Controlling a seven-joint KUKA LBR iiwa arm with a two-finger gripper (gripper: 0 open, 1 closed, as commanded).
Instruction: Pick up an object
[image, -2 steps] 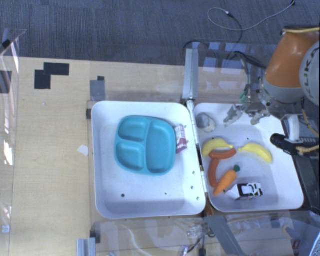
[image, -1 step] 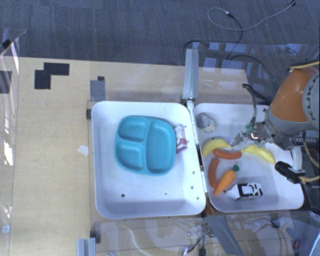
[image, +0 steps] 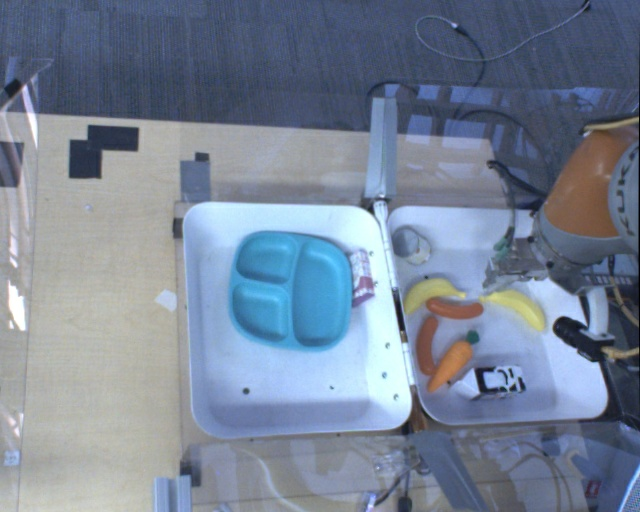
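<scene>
We see the gripper (image: 503, 268) low in the right bin (image: 580, 400), just above a sausage (image: 454, 310) and banana (image: 518, 304). Whether its fingers are spread, we cannot tell.

Toys crowd the right white bin (image: 570, 400): yellow bananas (image: 432, 292), red sausages (image: 455, 309), an orange carrot (image: 450, 365). Its upper floor lies bare. A blue divided plate (image: 290, 290) fills the left bin (image: 210, 400).

The gripper (image: 512, 262) hovers above a banana (image: 517, 305) in the right bin (image: 575, 400).
</scene>
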